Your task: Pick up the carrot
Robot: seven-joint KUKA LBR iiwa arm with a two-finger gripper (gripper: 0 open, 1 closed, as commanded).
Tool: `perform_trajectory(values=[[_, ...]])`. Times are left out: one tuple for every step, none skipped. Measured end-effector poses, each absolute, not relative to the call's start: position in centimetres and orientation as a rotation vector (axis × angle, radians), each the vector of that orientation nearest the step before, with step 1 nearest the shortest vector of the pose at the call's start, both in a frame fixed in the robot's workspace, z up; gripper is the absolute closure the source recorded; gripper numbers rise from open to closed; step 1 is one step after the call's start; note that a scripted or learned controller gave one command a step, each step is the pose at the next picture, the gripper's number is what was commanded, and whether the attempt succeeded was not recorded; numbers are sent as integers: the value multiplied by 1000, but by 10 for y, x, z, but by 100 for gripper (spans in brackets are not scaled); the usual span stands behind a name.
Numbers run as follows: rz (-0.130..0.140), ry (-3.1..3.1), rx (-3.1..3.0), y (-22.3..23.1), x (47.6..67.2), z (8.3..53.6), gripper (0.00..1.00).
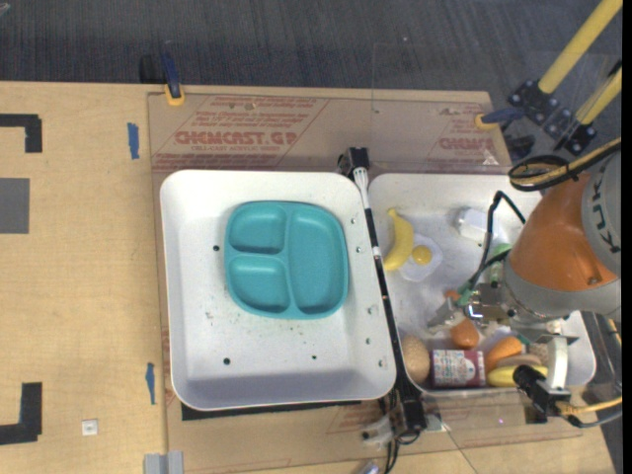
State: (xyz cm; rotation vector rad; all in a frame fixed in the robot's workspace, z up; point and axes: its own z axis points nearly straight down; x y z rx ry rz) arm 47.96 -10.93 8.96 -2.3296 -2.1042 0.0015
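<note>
The carrot (505, 348) is lying in the right bin (434, 191), beside a can (456, 367) and banana (399, 241). Whether the claw (474, 309) is apart cannot be told. A teal plate (287, 258) is being held in the left bin (188, 265).

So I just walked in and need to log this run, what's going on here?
The grey and orange arm has reached into the right bin, its hand low over a cluster of toy food near the front. An orange piece that looks like the carrot lies just beside it, next to a small can. A banana sits farther back. The left bin holds a teal divided plate. Whether anything is gripped isn't clear.
</note>
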Motion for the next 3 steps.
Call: perform_trajectory(values=[[-5, -2116, -2349, -113, 483, 101, 100], [-6, -1889, -2508, -14, 497, 185, 100], [7, -1796, -2566, 52, 479, 183, 100]])
